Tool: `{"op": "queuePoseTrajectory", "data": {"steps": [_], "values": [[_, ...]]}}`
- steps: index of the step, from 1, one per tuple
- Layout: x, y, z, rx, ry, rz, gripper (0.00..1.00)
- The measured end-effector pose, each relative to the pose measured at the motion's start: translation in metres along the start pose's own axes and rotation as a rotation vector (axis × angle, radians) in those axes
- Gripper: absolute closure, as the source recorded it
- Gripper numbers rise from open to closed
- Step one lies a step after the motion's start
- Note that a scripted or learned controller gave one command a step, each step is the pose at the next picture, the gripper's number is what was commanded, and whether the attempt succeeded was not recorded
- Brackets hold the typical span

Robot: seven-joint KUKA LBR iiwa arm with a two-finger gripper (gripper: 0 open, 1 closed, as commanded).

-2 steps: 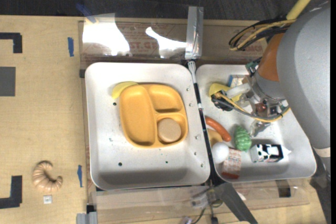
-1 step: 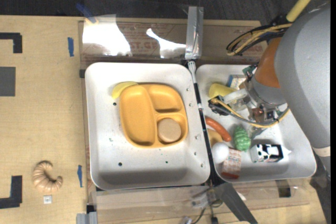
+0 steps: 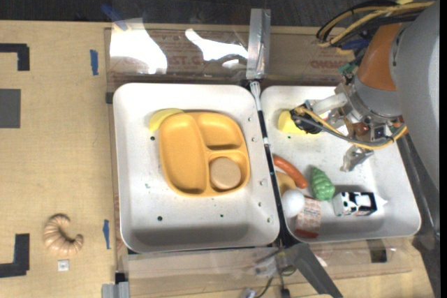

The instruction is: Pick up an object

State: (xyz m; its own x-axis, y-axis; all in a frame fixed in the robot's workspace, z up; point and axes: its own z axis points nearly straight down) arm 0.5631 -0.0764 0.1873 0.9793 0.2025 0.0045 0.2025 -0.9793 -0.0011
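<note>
Hovering over right bin [image 3: 408, 209]; pincer [image 3: 355, 158] state unclear. Suggest target green toy [image 3: 322, 183]: descend straight, avoid orange sausage [image 3: 291, 172] just beside.

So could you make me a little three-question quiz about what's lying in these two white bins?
1. True or false: the orange divided plastic tray lies in the right bin.
2. Which toy sits nearest the black-and-white cow figure? A) the green bumpy vegetable toy B) the tan croissant toy C) the round tan disc
3. Where is the croissant toy resting?

Key
1. False: it lies in the left bin.
2. A.
3. Outside both bins, on the cardboard-coloured bench left of them.
</note>
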Motion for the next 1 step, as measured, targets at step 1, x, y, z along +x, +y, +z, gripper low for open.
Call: {"op": "queuePoseTrajectory", "data": {"steps": [1], "values": [[0.0207,0.0215,0.0971,0.001,-0.004,-0.085,0.00]]}}
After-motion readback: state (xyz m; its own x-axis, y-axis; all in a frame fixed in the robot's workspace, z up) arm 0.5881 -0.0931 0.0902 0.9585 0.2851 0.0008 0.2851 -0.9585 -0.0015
